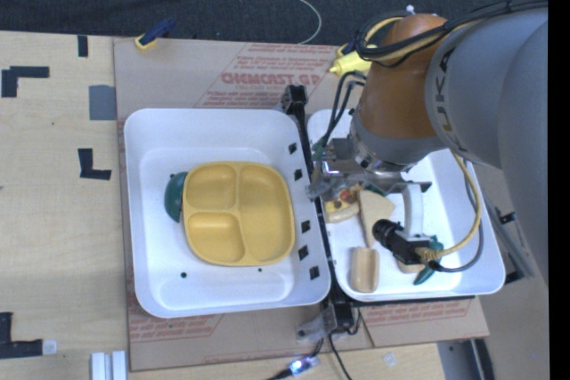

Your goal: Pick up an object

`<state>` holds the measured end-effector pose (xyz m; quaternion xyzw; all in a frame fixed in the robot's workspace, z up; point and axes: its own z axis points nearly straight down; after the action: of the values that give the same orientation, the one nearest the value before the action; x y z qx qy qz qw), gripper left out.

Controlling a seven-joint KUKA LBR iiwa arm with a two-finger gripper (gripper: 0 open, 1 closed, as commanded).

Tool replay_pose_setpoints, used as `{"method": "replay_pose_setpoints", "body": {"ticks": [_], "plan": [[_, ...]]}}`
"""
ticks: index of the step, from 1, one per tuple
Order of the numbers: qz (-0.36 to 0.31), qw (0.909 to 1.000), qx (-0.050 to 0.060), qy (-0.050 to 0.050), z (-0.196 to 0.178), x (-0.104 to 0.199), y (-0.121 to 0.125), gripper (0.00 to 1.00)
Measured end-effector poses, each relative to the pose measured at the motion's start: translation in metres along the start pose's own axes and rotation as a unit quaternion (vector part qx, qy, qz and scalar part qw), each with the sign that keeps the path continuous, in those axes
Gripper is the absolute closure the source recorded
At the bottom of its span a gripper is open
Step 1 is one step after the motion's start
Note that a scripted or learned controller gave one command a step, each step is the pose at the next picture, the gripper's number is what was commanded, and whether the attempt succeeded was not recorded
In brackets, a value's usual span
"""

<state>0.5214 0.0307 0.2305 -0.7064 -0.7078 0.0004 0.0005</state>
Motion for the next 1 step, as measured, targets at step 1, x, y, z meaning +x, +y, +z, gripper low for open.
{"method": "replay_pose_setpoints", "body": {"ticks": [1], "plan": [[0.001, 1.0, 0.001, -0.001, 0.0035, -0.0126, -0.0059, 1.0]]}}
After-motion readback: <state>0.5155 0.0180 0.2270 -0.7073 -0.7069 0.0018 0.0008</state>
